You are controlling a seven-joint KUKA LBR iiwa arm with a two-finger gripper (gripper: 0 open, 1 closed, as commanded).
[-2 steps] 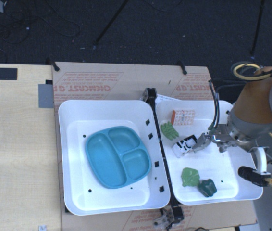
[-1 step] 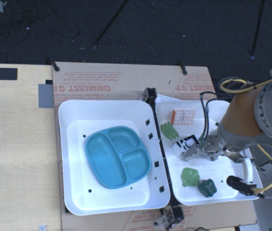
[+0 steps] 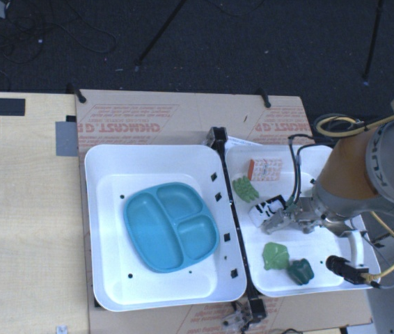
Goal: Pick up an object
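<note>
A small white-and-black object (image 3: 266, 208) is lying near the middle of the right white bin (image 3: 308, 155), just beside its left wall. The grey arm with an orange band (image 3: 353, 172) is reaching in from the right, its two-finger gripper (image 3: 275, 221) touching this object. A light green piece (image 3: 276, 256) and a dark green piece (image 3: 300, 271) are lying toward the near edge. A blue divided plastic tray (image 3: 170, 225) is sitting in the left white bin (image 3: 103, 235).
</note>
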